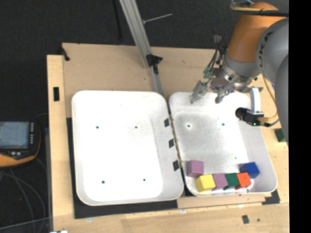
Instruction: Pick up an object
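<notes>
Several small blocks lie along the near edge of the right bin (pixel 214 130): a purple block (pixel 195 167), a yellow block (pixel 205 182), a mauve block (pixel 220 180), a green block (pixel 232 179), an orange block (pixel 243 179) and a blue block (pixel 250 169). My gripper (pixel 208 94) hangs over the far edge of the right bin, well away from the blocks. Its two grey fingers are spread apart, open, with nothing between them.
The left bin (pixel 121 144) sits beside the right one. A slanted metal pole (pixel 138 33) runs from the top down to the gap between the bins. A handheld device (pixel 17 137) lies off the bench at the left.
</notes>
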Controlling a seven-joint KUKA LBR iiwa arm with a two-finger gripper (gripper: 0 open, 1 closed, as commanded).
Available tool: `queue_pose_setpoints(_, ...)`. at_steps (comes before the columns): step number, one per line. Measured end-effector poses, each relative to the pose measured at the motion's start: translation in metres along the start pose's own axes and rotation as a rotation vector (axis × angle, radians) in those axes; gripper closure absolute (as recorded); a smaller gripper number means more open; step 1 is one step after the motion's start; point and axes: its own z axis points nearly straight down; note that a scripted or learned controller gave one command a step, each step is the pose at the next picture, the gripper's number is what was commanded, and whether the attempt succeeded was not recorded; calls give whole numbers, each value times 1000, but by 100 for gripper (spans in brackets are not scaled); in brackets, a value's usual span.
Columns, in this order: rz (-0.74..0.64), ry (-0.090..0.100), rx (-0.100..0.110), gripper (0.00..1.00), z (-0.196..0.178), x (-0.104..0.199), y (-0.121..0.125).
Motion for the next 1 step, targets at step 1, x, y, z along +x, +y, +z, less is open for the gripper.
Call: queue_pose_setpoints(1, -3, -1, -3, 100, -12, -1, 1)
